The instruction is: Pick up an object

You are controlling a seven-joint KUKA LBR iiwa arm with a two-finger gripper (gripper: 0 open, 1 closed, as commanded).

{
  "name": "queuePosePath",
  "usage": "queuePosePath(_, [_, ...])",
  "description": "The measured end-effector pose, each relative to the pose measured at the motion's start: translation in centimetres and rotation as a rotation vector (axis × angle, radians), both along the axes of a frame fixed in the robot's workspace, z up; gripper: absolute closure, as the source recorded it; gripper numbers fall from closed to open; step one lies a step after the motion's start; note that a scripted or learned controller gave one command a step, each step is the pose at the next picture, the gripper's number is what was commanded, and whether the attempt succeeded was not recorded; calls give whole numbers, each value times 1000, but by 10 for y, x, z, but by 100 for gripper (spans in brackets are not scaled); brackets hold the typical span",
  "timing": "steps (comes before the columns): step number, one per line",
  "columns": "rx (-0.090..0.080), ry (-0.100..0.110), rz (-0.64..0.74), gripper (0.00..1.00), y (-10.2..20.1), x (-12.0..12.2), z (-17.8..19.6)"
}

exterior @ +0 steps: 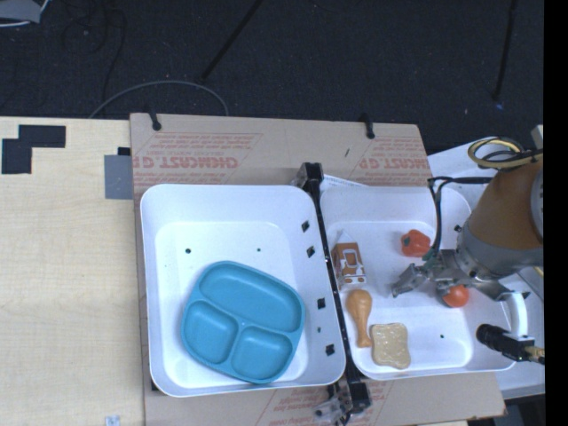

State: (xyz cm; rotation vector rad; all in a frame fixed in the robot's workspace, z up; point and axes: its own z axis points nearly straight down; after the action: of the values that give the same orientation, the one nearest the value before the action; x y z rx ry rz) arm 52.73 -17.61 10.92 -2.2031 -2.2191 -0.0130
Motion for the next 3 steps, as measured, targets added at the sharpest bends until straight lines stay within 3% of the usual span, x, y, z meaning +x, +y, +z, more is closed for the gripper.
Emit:
queuePosePath(1, [-10,0,-2,0,4,1,-23])
queuePosePath(2, [-14,-1,-7,100,0,0,-11])
queuePosePath(3, [-17,-7,-6,100,-6,2,51])
